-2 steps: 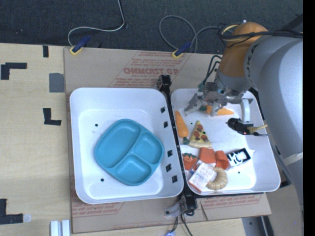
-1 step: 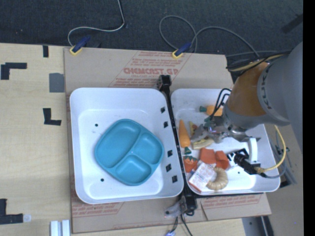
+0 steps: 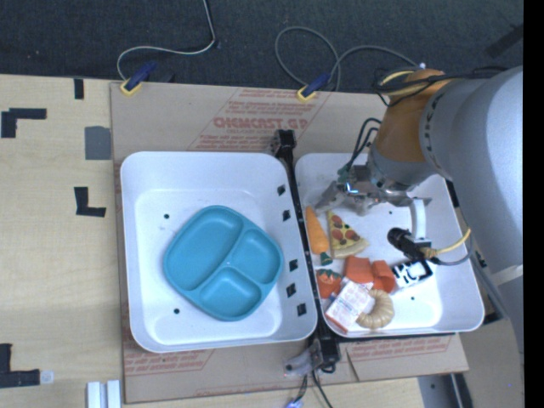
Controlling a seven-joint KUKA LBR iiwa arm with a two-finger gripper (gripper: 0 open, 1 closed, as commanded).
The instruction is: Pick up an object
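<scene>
1. The arm (image 3: pixel 459 134) is reaching in from the right, over the right bin (image 3: pixel 455 304).
2. The end effector (image 3: pixel 357 189) is hanging over that bin's upper left part, just above the pizza slice (image 3: pixel 344 235); its fingers are seemingly a little apart, though the view is too poor to be sure, and nothing is sitting between them.
3. A carrot (image 3: pixel 317 230) is lying along the bin's left wall, beside the pizza slice.
4. Lower down, orange pieces (image 3: pixel 371 272), a red-and-white packet (image 3: pixel 348 304) and a tan croissant (image 3: pixel 378 311) are crowding together.
5. A blue divided plate (image 3: pixel 223 262) is resting in the left bin (image 3: pixel 144 185).
6. Both bins are sitting on the table (image 3: pixel 51 253).
</scene>
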